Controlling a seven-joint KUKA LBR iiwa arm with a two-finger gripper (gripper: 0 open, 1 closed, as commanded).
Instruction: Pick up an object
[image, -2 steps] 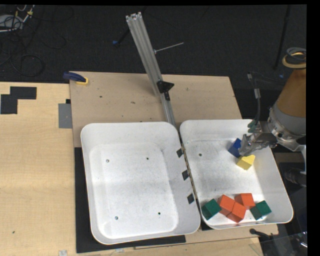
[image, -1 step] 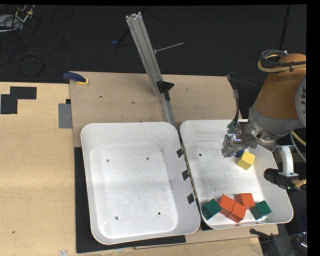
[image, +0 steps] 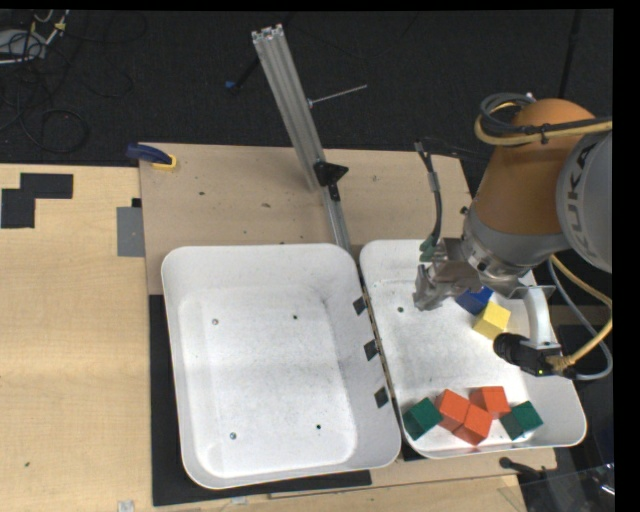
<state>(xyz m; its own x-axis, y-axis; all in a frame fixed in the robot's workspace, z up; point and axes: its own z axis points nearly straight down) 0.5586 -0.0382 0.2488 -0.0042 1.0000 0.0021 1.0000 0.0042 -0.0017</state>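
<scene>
So the arm's gripper (image: 432, 290) sits low in the right shallow white plastic bin (image: 400, 262), can't tell how it's set. A small blue block (image: 473, 298) and yellow cube (image: 491, 320) lie just beside it; orange blocks (image: 472, 412) and green blocks (image: 422, 416) cluster near the front rim.
</scene>
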